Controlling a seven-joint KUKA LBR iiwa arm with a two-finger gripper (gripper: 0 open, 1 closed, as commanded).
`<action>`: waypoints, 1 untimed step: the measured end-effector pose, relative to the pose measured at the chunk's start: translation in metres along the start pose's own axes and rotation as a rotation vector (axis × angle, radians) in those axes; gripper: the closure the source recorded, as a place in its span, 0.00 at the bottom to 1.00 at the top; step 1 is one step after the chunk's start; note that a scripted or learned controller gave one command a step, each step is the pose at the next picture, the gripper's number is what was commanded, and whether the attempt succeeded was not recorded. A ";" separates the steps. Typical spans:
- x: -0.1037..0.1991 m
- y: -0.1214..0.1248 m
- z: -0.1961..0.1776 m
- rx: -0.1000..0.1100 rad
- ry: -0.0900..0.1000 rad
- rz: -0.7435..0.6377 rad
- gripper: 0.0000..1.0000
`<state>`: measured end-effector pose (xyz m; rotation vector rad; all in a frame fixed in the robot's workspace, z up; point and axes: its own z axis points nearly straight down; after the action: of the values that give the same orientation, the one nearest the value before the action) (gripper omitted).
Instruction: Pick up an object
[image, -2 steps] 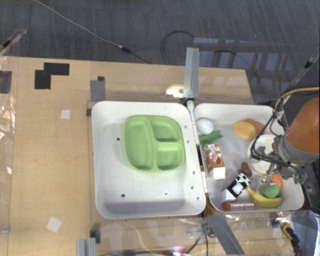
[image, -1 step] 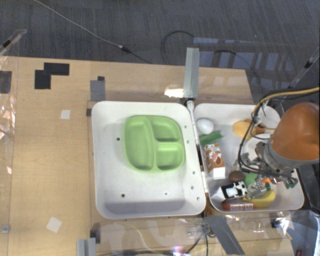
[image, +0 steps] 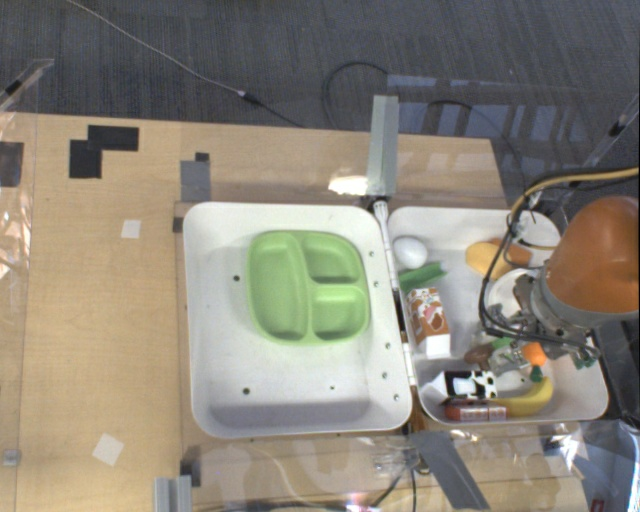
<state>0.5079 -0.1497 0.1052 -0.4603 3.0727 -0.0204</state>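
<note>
The gripper is lowered at four o'clock in the right bin, crowded against a banana by the rim; finger state cannot be told. Open room is left around the green tray.

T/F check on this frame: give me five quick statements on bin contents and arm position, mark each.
1. The green divided plastic plate lies in the left white bin. True.
2. The white egg-shaped object sits on the green plate. False: it is in the right white bin, near its top left corner.
3. The yellow banana lies near the right bin's front edge. True.
4. The arm's orange band is over the left bin. False: it is over the right bin's right side.
5. The brown-and-white small carton stands on the wooden bench outside the bins. False: it lies inside the right bin.
</note>
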 end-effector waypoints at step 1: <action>0.000 0.000 0.001 -0.001 0.001 0.000 0.00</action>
<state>0.5075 -0.1496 0.1046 -0.4606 3.0740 -0.0195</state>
